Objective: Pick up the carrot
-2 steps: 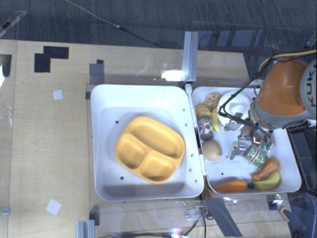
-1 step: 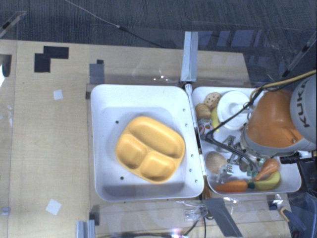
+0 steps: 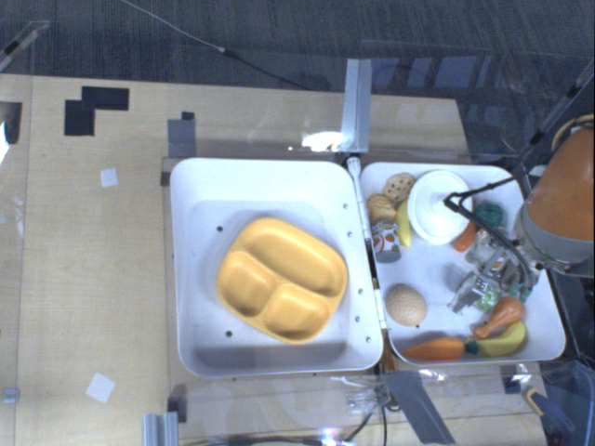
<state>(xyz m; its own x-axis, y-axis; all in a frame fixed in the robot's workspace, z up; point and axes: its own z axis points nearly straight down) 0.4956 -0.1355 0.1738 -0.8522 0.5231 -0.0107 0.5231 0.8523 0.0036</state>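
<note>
While carrot (image 3: 434, 348) lies untouched at lower edge of right bin (image 3: 555, 316), beside yellow banana (image 3: 504, 338), claw (image 3: 482, 286) noted hovering above and right of it, openness impossible to tell, nothing seen held; approach and grasp outstanding.
</note>
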